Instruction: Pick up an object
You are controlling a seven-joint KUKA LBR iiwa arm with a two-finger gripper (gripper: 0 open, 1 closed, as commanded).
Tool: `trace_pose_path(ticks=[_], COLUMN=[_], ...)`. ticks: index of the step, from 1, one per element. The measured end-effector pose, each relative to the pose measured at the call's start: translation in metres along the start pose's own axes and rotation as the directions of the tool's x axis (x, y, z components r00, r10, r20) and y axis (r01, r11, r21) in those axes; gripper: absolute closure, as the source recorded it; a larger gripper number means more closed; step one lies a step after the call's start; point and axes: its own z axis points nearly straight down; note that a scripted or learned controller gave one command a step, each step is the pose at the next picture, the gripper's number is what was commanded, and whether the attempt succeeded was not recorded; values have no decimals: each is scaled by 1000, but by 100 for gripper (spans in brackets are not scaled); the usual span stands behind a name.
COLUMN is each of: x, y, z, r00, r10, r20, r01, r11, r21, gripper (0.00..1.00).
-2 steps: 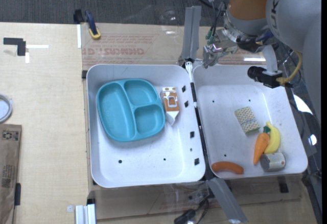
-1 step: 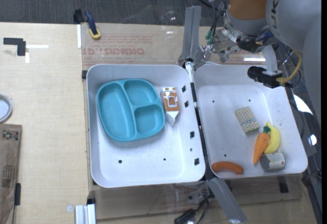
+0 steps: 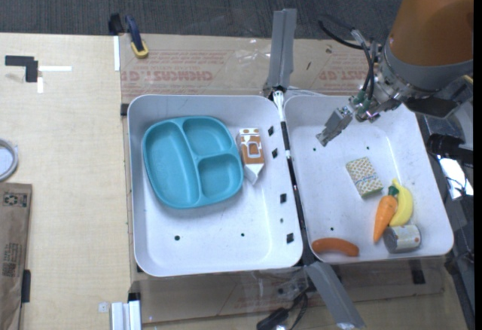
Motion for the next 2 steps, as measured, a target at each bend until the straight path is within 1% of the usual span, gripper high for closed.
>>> trace_pose_path(ticks=[1,2], x=[-15,-47], y=[-75,-109], z=[-63,-32], r00=[968,960], r10=[-250,-280], r20=[2,1], r01=[250,280], r11=[968,960], r21=[-2,-1], gripper=[0,0])
